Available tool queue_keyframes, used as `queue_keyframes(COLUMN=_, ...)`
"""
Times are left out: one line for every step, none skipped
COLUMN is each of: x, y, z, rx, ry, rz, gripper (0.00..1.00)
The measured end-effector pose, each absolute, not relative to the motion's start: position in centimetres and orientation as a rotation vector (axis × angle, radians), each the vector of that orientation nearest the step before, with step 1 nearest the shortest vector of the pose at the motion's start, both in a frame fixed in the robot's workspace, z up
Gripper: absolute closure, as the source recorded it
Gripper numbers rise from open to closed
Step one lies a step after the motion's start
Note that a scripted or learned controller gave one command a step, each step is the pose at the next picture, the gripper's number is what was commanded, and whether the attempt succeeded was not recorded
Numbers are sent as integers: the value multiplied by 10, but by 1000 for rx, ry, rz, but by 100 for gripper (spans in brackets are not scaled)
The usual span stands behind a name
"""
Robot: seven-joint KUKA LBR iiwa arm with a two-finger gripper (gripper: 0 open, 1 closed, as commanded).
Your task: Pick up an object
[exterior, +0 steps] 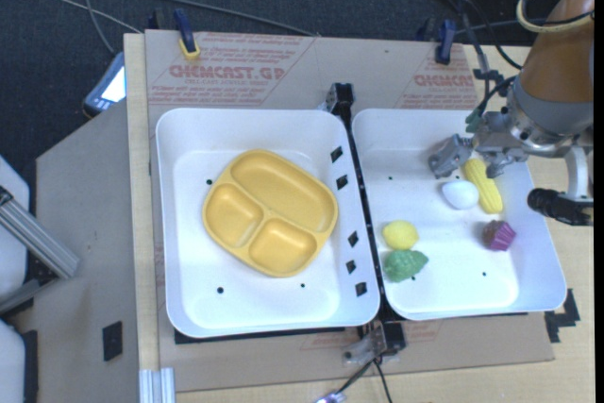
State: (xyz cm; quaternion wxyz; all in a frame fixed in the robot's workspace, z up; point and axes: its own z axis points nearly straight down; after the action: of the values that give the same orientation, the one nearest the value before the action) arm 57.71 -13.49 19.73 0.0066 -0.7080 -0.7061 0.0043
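Nearest us, low in the right bin [528, 293], we see a green toy [404, 265] with a yellow lemon [400, 234] just above it. Left of them, a yellow divided plate [271, 212] lies in the left bin [179, 203]. Rightward, a white egg [461, 194] touches a corn cob [486, 185] whose long axis runs nearly vertical in frame; a purple piece [499, 235] lies lower right. Our hand [469, 156] hovers at the cob's top; we cannot tell its opening.

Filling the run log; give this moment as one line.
gripper: over right bin, above corn | egg, lemon, grapes loose | yellow plate: left bin
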Motion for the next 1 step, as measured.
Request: queue_keyframes(x=580, y=-135, z=205, rx=-2220, ry=-2221, rz=0, gripper=0)
